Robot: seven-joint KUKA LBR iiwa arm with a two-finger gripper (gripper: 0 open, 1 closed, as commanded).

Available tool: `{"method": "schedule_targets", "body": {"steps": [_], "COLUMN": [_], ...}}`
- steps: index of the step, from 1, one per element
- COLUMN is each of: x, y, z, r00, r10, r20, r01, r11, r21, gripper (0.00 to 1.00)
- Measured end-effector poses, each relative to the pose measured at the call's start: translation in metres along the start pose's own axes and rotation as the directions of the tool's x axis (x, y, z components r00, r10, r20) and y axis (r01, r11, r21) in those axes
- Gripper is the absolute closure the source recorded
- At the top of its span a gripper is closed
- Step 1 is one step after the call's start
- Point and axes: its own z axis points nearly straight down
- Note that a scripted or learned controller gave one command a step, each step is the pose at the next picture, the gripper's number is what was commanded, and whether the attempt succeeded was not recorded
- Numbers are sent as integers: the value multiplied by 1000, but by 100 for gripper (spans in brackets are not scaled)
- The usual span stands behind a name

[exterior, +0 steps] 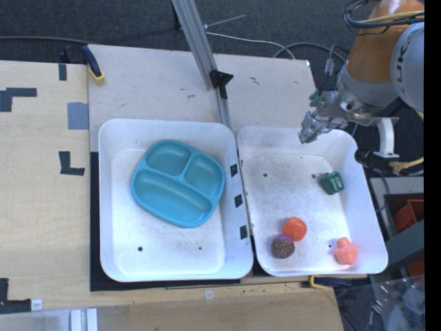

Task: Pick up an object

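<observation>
1. My gripper hangs over the right bin, upper edge; can't tell finger state.
2. Green block right side; orange ball, brown ball, pink toy lower right.
3. Blue tray in the left bin.

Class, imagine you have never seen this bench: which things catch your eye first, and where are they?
The big light-blue divided plastic plate lies in the left white bin. The grey arm's gripper hangs over the right white bin's far rim; near that bin's front sit a small orange ball, a brownish ball and a pink toy.
</observation>
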Motion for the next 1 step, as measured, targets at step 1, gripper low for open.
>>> {"method": "schedule_targets", "body": {"steps": [1], "x": [56], "y": [-10], "z": [-8], "r00": [1000], "r10": [-2], "r20": [-2], "r01": [2], "r11": [1000], "r21": [0], "gripper": [100]}}
